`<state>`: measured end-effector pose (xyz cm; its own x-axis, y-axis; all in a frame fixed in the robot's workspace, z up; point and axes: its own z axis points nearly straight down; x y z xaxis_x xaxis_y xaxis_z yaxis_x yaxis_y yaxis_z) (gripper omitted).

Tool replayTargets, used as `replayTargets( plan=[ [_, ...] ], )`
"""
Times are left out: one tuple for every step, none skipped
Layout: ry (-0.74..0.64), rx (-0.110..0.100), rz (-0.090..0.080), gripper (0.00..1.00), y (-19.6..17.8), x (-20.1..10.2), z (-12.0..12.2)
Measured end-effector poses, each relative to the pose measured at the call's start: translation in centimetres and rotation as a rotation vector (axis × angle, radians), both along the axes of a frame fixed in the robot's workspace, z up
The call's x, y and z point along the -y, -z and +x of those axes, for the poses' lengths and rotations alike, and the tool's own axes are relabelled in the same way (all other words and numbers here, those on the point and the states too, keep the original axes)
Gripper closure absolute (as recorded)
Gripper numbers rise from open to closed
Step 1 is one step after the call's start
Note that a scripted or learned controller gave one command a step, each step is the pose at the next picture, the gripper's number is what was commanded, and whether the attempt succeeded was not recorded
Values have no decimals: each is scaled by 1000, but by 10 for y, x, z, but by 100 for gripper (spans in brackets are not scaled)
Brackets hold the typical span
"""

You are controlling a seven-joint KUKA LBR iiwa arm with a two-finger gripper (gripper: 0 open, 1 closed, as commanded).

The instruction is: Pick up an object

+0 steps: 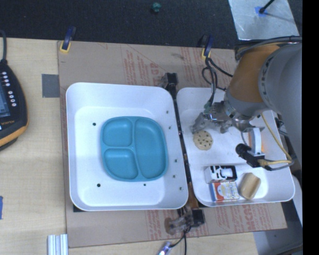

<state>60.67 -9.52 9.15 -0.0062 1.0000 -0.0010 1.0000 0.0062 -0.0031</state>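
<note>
My gripper point(208, 122) hangs low over the upper left part of the right bin point(287, 195), under the grey arm with its orange band point(252, 73). A round tan cookie with dark specks point(203, 139) lies on the bin floor just below and in front of the gripper, very close to it. Near the bin's front wall lie a small flat packet with black, white and red-blue print point(223, 184) and a tan rounded block point(250, 185) to its right. Nothing shows as held in the gripper.
The left bin point(80, 142) holds a blue divided plate point(133, 147). A black and orange handheld pendant point(2, 105) lies at the bench's left edge. Cables and a white-orange part point(253, 138) trail from the arm over the right bin's middle.
</note>
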Motion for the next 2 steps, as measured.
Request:
replayTargets(
  plan=[
    [1, -3, 0, 0, 0, 2, -5],
    [2, 3, 1, 0, -74, 7, 50]
  ],
)
